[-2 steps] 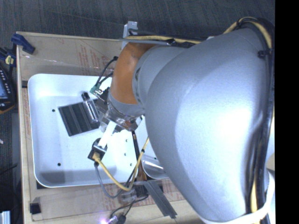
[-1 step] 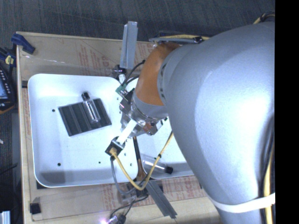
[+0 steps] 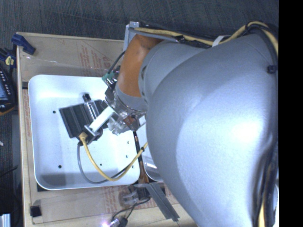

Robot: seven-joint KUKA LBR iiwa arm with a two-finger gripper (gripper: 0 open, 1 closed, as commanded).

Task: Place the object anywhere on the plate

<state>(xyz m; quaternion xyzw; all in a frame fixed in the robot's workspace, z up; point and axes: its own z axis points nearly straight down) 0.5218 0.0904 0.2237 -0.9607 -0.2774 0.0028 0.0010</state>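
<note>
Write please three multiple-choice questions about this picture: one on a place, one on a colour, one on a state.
1. Over what does the robot's wrist stand?
A. the bin at the view's left
B. the dark floor
C. the wooden edge of the bench

2. What colour is the band above the wrist?
A. blue
B. orange
C. green

3. How does the bin at the view's right show?
A. fully in the open
B. turned upside down
C. mostly covered by the arm

Answers:
1 A: the white floor of that bin lies around the wrist.
2 B: the band is plainly orange against the grey casing.
3 C: a thin strip of its rim peeks out beneath the grey arm.
</note>
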